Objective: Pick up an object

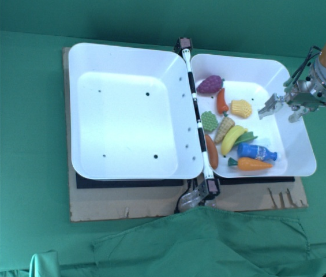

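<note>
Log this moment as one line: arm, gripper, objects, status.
arm: over right bin's right side | gripper: open, holding nothing | toys: in right bin, blue bottle and carrot nearest front | status: no pick yet

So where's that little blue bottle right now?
The blue bottle lies in the right bin, near its front edge, just above the orange carrot and right of the yellow banana.

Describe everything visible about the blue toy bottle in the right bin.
The blue plastic toy bottle lies on its side near the front of the right white bin, narrow neck pointing toward the view's right. It looks glossy, with a small pale label patch mid-body. The orange toy carrot lies against its front side, and green leaves sit at its left end. The gripper is above, apart from it.
</note>
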Action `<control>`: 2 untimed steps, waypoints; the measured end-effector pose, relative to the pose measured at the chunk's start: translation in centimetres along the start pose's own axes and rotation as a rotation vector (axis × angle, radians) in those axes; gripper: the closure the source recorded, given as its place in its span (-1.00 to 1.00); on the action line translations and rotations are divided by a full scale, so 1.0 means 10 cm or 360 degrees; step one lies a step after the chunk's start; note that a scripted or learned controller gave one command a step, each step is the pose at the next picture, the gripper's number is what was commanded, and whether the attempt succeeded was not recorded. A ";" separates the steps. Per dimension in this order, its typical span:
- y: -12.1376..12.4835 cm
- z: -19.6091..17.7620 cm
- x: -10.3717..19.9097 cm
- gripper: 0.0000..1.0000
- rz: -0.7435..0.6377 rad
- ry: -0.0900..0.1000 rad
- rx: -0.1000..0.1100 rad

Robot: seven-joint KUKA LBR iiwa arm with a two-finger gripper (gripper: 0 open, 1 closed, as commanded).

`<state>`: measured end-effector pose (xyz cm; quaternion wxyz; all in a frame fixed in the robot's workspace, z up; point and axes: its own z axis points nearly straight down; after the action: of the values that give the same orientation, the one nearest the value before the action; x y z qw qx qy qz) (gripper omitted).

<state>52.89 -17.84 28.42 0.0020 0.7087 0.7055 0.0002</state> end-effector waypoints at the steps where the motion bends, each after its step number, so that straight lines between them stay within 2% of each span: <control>1: 0.01 -0.13 -0.02 1.00 0.0006 -0.0005 -0.0010; 2: -0.16 0.42 -0.09 1.00 0.0002 0.0003 0.0009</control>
<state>51.35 -18.79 24.23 -0.0006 0.7092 0.7050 -0.0013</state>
